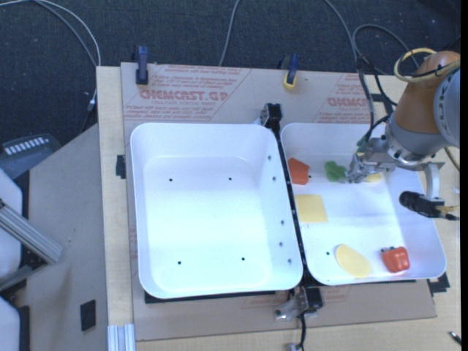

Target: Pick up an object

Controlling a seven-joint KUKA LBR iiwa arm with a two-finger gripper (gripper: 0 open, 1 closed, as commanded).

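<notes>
The right bin [420,218] holds several small objects. An orange-red piece [297,171] lies by its left wall, a green piece [335,170] a little to the right of it. A yellow square [311,208] lies mid-left, a yellow oval [353,259] near the front, and a red pepper-like piece [395,259] at the front right. My gripper [360,172] is down in the bin's far part, just right of the green piece, with a pale yellow bit [374,176] beside its tip. The arm's wrist hides the fingers.
The left bin [146,218] sits beside the right one, their walls meeting at a black clamp [272,114]. Blue and yellow clamps [141,63] hold the board at the back. Cables loop over the dark floor behind. A black part [420,203] of the arm juts over the right bin.
</notes>
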